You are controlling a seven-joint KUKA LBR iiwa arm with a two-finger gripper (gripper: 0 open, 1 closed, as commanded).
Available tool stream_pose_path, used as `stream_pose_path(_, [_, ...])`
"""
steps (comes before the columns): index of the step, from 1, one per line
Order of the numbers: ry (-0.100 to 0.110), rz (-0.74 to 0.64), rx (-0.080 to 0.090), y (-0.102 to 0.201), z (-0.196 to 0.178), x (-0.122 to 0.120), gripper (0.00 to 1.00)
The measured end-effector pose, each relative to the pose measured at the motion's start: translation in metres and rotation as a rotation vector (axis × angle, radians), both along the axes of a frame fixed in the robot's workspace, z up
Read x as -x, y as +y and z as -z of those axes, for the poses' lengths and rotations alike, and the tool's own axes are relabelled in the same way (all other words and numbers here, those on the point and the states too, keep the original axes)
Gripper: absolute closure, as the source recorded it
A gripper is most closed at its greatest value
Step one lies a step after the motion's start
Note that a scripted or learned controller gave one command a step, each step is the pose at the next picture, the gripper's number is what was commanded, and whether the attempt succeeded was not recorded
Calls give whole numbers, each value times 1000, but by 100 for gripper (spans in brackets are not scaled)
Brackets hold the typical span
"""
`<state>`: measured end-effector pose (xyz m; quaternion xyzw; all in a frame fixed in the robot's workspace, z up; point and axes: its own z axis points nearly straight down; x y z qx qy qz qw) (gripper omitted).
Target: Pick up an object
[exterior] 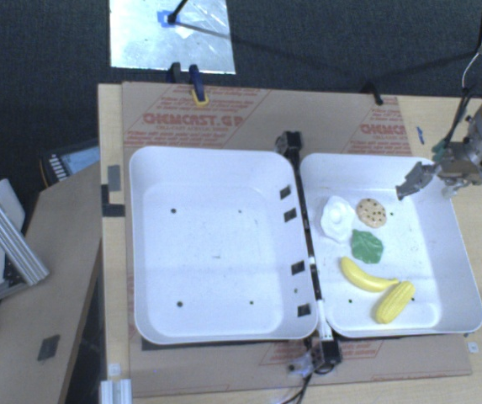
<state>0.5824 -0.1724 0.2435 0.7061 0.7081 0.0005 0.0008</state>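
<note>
The right bin [455, 251] holds a white lump [336, 218], a round chocolate-chip cookie [372, 212], a green leafy piece [367, 246], a yellow banana [367, 277] and a yellow corn cob [394, 301]. My gripper [430, 178] hangs above the bin's upper right part, up and to the right of the cookie. One grey finger [411, 182] points left and down toward the cookie. Nothing shows between the fingers.
The left bin [215, 242] lies beside the right one, with black clips along the shared divider [295, 225]. Both rest on a cardboard sheet [224, 112]. A shiny square plate [172, 22] lies on the dark floor behind. Metal framing [1, 230] stands at the left.
</note>
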Motion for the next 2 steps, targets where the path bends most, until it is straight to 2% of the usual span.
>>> stream_pose_path(1, [9, -2, -3, 15, 110, -2, 0])
stream_pose_path(2, [5, -6, -4, 80, 131, 25, 0])
